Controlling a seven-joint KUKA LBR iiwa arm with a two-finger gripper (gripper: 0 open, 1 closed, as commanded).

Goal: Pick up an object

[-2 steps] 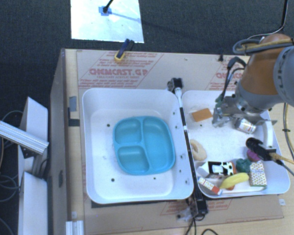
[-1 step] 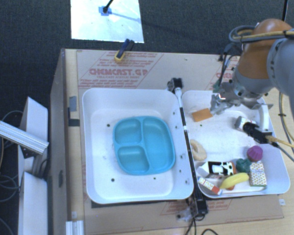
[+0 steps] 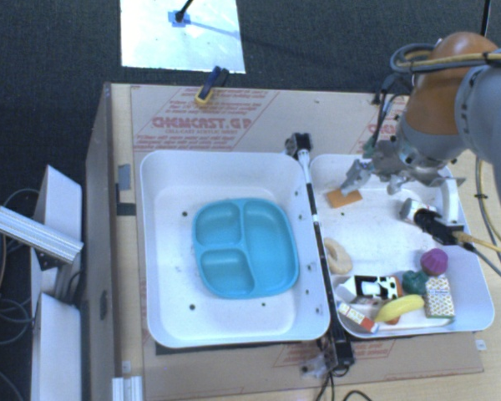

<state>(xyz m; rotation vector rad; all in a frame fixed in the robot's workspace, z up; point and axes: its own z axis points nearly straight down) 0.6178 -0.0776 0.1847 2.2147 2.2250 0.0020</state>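
The gripper [image 3: 374,176] is open wide at the right bin's [image 3: 476,307] 12 o'clock side, just above the orange block [image 3: 344,197], holding nothing

A: Any writing to read here?
B: Red print on the brown board [image 3: 234,115] under the bins, above the left bin [image 3: 163,224], reads roughly "CHEMCAST GP".
A: The smaller red lines?
B: Too blurred to read.
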